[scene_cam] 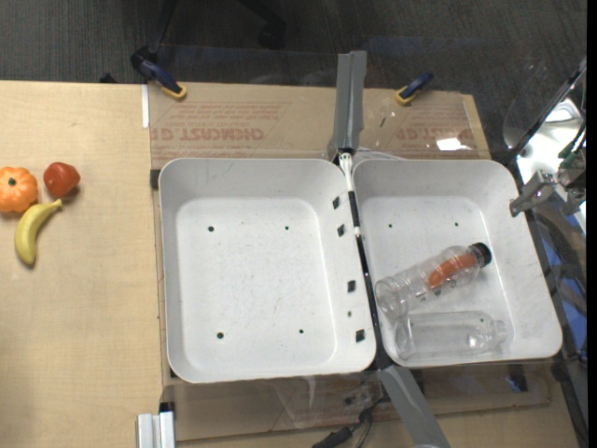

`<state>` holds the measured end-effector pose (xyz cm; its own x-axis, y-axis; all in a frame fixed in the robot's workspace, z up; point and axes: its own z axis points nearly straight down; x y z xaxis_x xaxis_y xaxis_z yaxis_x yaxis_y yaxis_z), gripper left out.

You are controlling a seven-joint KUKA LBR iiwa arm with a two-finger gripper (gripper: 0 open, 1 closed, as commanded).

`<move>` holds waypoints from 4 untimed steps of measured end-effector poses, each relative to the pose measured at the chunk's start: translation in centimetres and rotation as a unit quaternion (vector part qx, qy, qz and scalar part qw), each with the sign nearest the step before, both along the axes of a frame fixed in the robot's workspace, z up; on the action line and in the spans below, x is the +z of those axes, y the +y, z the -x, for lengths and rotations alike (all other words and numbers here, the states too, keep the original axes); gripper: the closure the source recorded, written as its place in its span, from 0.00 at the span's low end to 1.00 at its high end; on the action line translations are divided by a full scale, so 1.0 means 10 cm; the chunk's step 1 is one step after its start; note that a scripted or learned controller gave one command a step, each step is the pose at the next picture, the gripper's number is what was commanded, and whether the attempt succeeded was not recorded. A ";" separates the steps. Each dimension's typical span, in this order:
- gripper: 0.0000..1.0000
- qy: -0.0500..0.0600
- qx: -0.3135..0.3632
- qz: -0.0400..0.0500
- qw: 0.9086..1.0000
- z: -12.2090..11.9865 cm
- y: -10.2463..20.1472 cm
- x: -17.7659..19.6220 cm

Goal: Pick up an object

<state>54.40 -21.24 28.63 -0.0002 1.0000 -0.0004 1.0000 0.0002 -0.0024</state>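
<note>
A: What's around the tool [527, 202]? It sits at the right bin's [424, 177] far right rim. Can't tell from this shot whether it's clenched or let go.

B: Left of it, inside that bin, two clear bottles lie on their sides. The capped bottle [437, 276], black cap and something orange inside, is tilted, cap end nearest the tool. The plain bottle [448, 332] lies just below it. Both are apart from the tool, nothing between.

A: Further left?

B: The left bin [252, 180], then a banana [31, 232], tomato [61, 179] and orange [14, 190] way off on the worktop [75, 343].
</note>
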 end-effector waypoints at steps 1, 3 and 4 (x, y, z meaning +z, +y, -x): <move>0.00 0.001 0.019 -0.001 1.000 -0.03 0.04 -1.44; 0.00 -0.004 0.083 0.001 0.997 0.65 0.04 -1.94; 0.00 -0.001 0.131 0.000 0.991 0.66 0.88 -1.95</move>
